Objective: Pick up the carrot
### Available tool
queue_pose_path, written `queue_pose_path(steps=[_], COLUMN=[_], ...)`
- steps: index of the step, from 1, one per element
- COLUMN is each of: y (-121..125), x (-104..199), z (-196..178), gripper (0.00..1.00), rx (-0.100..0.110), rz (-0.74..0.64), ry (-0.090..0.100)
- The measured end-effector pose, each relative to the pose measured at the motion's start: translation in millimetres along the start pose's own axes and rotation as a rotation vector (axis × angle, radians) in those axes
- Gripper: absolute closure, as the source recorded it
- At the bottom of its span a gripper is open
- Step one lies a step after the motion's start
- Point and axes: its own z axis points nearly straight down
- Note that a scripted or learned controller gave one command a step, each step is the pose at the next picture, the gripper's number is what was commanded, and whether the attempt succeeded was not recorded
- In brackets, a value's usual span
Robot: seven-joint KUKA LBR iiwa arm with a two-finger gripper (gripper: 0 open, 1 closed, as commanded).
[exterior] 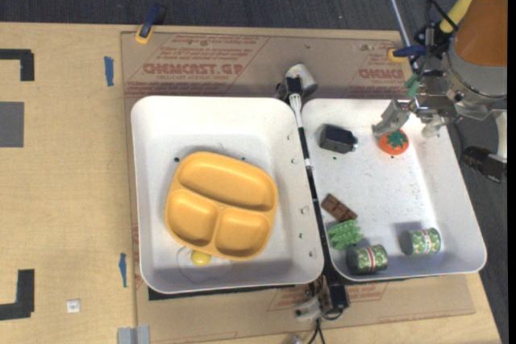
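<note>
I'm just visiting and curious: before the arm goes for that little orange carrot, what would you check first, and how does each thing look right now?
1. Carrot in plain sight in the right bin: ok.
2. Tool near the carrot: ok, just above it in the view.
3. Carrot between the tool's fingers: cannot tell.
4. Room around the carrot: ok, the black block lies apart.
5. Cans and the green toy out of the way: ok, at the near end.

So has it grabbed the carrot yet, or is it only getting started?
Not grabbed yet. Done so far: the arm has brought its gripper into the right bin, just above the carrot, an orange piece with a green top. In hand: nothing visibly held; the carrot lies on the bin floor. Left: closing on it and lifting.
</note>
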Motion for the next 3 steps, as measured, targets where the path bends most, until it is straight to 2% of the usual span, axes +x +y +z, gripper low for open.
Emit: queue_pose_path(steps=[1, 3], y=[-45.1, -44.8], x=[19.6, 19.5], z=[90.8, 90.5], gripper=[0.00, 0.00], rx=[0.001, -0.001], rz=[-0.127, -0.127], ry=[0.001, 0.000])
